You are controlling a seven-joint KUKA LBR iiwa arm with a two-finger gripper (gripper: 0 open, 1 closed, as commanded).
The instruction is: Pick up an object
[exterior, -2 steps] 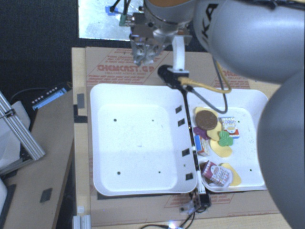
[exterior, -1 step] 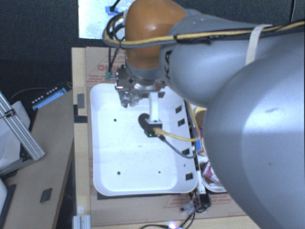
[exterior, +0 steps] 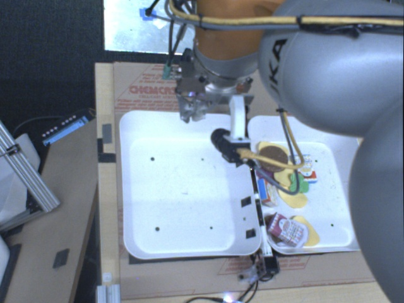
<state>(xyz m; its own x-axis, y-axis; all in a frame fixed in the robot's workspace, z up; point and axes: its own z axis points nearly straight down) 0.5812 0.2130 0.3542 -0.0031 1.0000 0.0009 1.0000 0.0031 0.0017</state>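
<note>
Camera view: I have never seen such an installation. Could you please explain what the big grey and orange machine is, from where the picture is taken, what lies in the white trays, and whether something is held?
The big machine is a robot arm, grey with an orange band, reaching in from the right. At its end is a gripper, the tool for picking things up; it hangs above the far edge of the left bin. The picture comes from one camera fixed above the bench, looking down at a slant. The right bin holds small things: a red and white packet, a brown disc and yellow pieces. I cannot tell whether the gripper holds anything.
</note>
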